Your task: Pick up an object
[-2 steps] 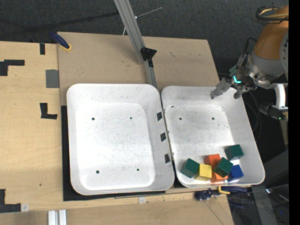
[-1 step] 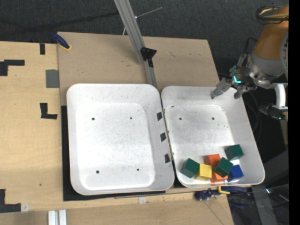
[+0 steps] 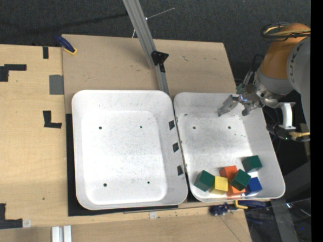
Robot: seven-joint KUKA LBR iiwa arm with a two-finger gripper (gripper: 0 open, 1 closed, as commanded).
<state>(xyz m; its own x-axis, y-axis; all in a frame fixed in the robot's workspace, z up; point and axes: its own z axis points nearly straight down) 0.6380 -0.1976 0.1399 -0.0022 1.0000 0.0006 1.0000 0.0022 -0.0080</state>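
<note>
**Blocks bunched in the near corner, hand waiting up top**

Camera view: blocks (image 3: 229, 179) sit clustered in the right bin (image 3: 212, 135), down at its near end — green, yellow, orange, blue, touching one another. They look rigid, light and flat-sided, so opposite faces should give the best hold. The outlying green block (image 3: 252, 162) looks easiest; its neighbours crowd the rest, and the bin wall runs close. The hand (image 3: 234, 105) hovers over the far end, fingers spread, nothing between them. The left bin (image 3: 121, 140) lies alongside.
</note>
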